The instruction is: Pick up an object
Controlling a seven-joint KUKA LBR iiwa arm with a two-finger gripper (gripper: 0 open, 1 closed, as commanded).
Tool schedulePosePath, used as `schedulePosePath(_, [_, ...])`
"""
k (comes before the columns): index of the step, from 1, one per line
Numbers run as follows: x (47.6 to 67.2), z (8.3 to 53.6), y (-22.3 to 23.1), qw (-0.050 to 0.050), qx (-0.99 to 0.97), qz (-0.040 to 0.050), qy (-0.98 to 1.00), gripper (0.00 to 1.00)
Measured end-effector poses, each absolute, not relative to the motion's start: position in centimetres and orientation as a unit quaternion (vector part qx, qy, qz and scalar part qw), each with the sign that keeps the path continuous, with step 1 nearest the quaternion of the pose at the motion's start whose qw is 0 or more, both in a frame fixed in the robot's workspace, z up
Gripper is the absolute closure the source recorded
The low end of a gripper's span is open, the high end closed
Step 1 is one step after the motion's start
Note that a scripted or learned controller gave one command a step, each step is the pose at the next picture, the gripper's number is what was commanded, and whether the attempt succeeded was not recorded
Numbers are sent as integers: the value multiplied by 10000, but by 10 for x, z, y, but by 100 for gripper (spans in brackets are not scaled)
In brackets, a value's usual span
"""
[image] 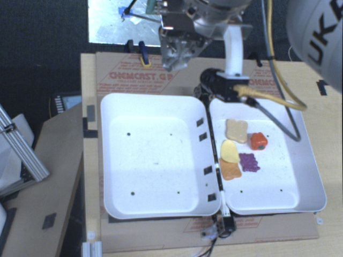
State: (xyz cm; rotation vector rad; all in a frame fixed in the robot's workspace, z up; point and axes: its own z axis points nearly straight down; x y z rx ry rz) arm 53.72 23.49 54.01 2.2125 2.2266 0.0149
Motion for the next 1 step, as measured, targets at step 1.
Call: schedulePosePath(1, [538,535,234,1,7055,12,7088,0])
